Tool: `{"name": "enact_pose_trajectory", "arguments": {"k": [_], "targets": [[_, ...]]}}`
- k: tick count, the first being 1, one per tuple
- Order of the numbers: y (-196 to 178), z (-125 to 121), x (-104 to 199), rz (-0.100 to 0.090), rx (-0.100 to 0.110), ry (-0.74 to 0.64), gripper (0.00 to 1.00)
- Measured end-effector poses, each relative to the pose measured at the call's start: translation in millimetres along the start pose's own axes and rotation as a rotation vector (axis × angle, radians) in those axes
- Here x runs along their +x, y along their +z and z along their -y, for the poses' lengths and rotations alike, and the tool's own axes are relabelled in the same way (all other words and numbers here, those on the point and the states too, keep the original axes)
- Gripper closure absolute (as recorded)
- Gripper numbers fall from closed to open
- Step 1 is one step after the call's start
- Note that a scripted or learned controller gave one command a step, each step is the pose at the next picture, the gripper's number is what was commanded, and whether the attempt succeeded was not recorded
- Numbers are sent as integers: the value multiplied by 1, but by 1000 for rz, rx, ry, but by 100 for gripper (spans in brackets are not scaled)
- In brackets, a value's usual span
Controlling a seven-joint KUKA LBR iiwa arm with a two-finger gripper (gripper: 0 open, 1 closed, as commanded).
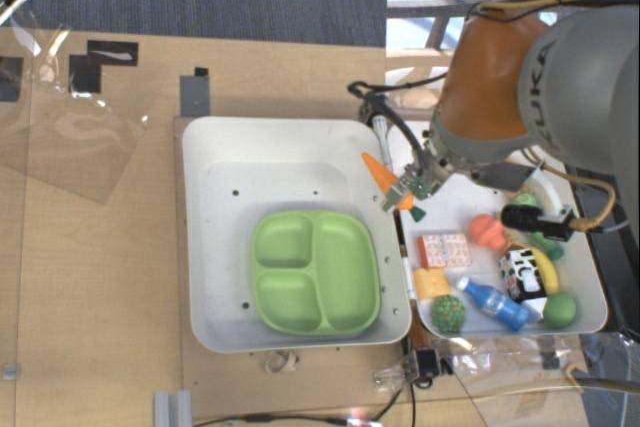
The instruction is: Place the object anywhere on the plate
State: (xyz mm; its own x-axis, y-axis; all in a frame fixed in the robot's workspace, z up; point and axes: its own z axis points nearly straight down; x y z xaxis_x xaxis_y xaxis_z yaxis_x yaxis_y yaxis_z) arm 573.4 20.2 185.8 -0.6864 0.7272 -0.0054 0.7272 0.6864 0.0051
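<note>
Gripper: we see the gripper (408, 189) hanging at the shared edge of the two bins, below the grey arm (580, 85) and its orange band (485, 80).
Grip: we see its two fingers closed on a toy carrot (384, 177), so we call it gripping the carrot.
Carrot: orange, slanted, its pointed tip up and to the left of the fingers, its green end down beside them; it sits over the right rim of the left bin (215, 215).
Plate: we find the green divided plate (315, 271) below and to the left of the gripper, lying in the left bin, with three compartments; the carrot is apart from it, up and to the right of its near corner.
Right bin: the right bin (590, 300) lies below and to the right of the gripper, and holds a crowd of toys.
Nearest toys: a red-dotted white box (443, 250) just below the gripper, with a yellow block (432, 283) under it.
Further toys: a green broccoli piece (448, 314), a blue bottle (497, 305), a pink piece (488, 231), a banana (545, 270) and a green ball (561, 308), all well below and right of the fingers.
Bench: we see the wooden bench (90, 265) stretching far to the left of the gripper.
</note>
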Motion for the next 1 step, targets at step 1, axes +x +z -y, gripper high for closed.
{"name": "enact_pose_trajectory", "arguments": {"k": [1], "targets": [[-44,-82,105,-5,-4,102,100]]}}
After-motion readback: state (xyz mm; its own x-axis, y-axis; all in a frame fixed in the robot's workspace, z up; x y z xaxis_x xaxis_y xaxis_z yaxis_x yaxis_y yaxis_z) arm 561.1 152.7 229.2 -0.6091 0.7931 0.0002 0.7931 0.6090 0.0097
